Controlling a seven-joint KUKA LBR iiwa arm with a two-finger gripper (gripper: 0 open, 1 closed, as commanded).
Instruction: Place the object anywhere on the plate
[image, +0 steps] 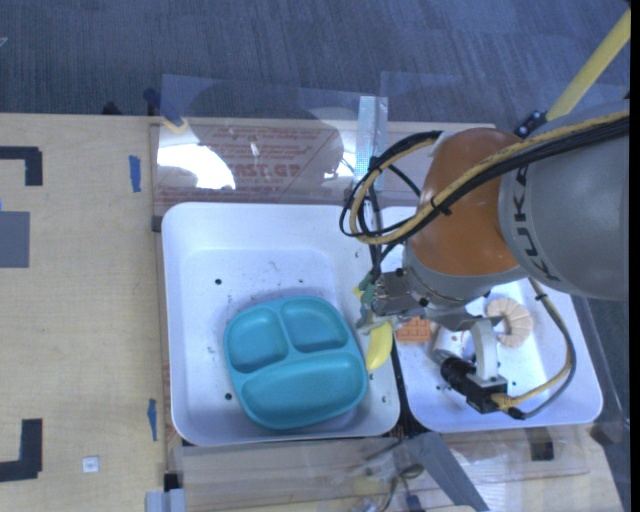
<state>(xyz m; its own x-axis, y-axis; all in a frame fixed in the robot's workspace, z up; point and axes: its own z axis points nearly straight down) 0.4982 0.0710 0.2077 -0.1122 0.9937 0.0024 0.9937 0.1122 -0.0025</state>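
A teal plate (295, 365) with three compartments lies in the left white bin (200, 260), toward its front. A yellow banana-shaped object (379, 347) sits at the plate's right edge, close to the wall between the two bins. My gripper (378, 312) is directly above that yellow object, under the grey and orange wrist. Whether the yellow object touches the plate is hard to tell.
An orange piece (413, 328) lies just right of the gripper in the right bin (570, 400). A pale round ribbed object (514, 320) rests farther right in that bin. The arm covers much of the right bin. Clear taped plastic lies behind the bins.
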